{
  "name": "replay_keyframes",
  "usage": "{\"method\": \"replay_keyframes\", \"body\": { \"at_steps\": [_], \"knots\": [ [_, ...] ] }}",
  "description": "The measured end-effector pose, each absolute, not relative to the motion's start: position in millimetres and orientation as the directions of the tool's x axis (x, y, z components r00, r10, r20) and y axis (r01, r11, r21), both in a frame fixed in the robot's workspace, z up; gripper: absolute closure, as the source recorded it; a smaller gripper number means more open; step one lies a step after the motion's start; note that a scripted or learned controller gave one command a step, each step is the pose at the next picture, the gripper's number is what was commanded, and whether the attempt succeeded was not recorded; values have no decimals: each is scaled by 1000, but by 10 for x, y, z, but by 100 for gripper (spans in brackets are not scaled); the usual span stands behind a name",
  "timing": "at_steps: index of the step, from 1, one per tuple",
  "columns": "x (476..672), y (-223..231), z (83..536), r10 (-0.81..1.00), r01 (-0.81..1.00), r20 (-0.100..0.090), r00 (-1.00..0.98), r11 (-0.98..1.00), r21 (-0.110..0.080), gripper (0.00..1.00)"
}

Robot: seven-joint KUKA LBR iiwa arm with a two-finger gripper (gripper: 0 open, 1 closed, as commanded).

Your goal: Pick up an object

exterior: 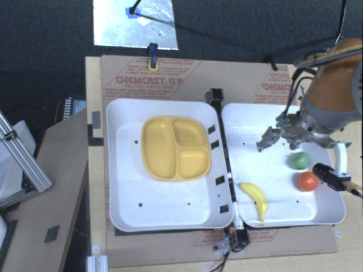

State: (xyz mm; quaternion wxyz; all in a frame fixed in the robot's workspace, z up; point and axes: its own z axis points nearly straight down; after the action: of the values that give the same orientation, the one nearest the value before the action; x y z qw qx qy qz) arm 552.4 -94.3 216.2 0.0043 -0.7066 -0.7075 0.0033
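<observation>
In the right bin (283,217) lie a yellow banana (256,198) near the front left, a green round fruit (298,161) and an orange-red round fruit (307,181) toward the right side. My gripper (270,134) hangs over the middle of this bin, left of the green fruit and apart from it. Its fingers point left and down and stand open with nothing between them. The grey arm with its orange band (334,89) comes in from the right.
The left bin (122,208) holds a yellow divided plate (174,148). A black divider (222,152) runs between the two bins. A black part of the arm (329,176) reaches over the right bin's right rim, beside the orange-red fruit.
</observation>
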Motion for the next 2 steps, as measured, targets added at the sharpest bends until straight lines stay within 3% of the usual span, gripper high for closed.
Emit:
{"method": "replay_keyframes", "body": {
  "at_steps": [1, 2],
  "knots": [
    [5550, -941, 2221, 1000, 1000, 0, -4, 4, 1, 0],
    [5540, -931, 1803, 1000, 1000, 1, -1, 1, -3, 0]
  ]
}}
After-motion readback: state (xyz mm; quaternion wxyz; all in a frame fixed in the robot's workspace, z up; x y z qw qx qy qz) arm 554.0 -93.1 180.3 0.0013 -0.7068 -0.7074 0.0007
